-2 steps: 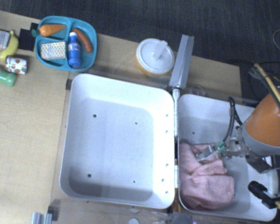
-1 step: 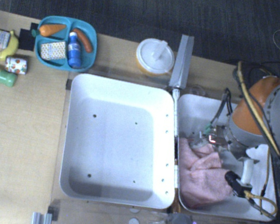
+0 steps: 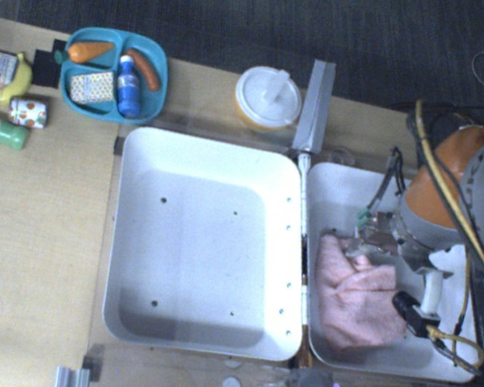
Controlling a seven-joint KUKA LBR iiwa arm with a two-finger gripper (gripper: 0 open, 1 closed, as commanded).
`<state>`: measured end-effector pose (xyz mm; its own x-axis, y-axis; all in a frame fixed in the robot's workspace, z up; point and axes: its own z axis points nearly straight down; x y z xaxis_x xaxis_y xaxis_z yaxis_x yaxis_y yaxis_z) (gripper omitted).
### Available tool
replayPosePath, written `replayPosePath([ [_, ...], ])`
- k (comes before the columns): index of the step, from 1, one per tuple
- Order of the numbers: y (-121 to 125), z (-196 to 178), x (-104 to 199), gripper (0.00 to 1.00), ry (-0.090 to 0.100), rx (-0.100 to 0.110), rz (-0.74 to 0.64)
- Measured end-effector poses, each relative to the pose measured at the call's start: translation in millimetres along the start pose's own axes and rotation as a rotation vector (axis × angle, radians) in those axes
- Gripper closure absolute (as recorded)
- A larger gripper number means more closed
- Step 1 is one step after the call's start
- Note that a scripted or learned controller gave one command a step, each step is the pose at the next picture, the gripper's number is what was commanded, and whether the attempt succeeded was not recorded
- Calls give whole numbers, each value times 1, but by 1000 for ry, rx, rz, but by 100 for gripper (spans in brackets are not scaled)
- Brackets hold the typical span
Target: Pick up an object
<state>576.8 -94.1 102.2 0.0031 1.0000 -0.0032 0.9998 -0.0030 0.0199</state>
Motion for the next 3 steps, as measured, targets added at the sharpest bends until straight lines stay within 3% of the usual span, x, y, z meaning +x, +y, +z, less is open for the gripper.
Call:
replayPosePath([
  [1,0,0,0,0,0,0,0],
  [2,1,-10,1,100,0,-2,-6],
  [3,1,-10,1,0,0,-2,-6],
])
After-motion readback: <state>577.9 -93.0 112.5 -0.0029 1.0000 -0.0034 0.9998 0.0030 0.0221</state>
